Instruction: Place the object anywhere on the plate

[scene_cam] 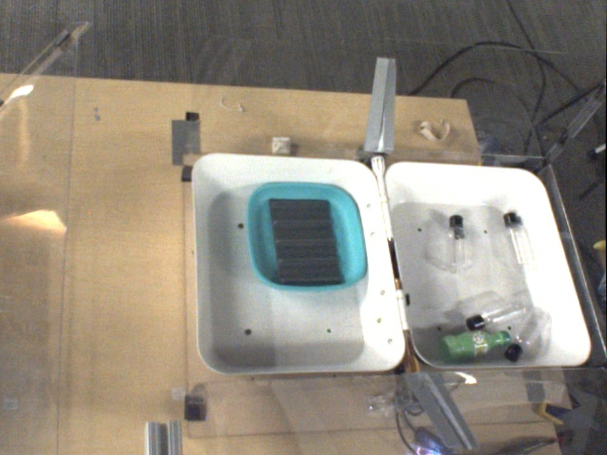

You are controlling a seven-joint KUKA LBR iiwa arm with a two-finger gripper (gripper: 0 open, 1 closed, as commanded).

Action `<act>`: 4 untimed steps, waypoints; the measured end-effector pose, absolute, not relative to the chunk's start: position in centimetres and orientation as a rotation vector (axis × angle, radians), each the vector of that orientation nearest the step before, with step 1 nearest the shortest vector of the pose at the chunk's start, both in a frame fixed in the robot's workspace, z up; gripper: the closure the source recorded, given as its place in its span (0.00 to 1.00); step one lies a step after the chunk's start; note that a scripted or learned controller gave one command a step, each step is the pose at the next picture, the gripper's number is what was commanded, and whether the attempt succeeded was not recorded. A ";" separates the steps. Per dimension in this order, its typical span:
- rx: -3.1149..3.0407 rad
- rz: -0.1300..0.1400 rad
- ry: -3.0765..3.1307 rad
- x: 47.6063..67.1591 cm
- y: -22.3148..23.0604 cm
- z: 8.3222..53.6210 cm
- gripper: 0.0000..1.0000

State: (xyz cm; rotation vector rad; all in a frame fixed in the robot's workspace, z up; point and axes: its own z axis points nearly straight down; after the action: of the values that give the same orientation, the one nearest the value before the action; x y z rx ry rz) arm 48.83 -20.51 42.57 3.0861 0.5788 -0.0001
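A turquoise plate [353, 240] lies in the left white bin [218, 330], toward its back. A dark grey ribbed block [303, 242] rests flat on the plate's middle. In the right bin [560, 254] lie several small clear bottles with black caps [456, 238], and a green bottle [474, 345] sits near the front wall.
A grey metal post [381, 107] stands behind the seam between the two bins. Small black and white blocks [188, 140] sit on the wooden bench around the bins. Cables [531, 60] run across the floor at the back right.
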 end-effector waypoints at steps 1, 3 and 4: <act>3.118 0.000 0.373 48.8 -20.5 43.4 0.00; 3.125 0.000 0.322 48.8 -20.5 31.0 0.00; 3.125 0.001 0.322 48.8 -20.5 31.0 0.00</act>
State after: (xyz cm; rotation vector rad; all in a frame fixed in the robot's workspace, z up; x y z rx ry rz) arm 48.82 -20.52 30.99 3.1250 0.3219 0.0010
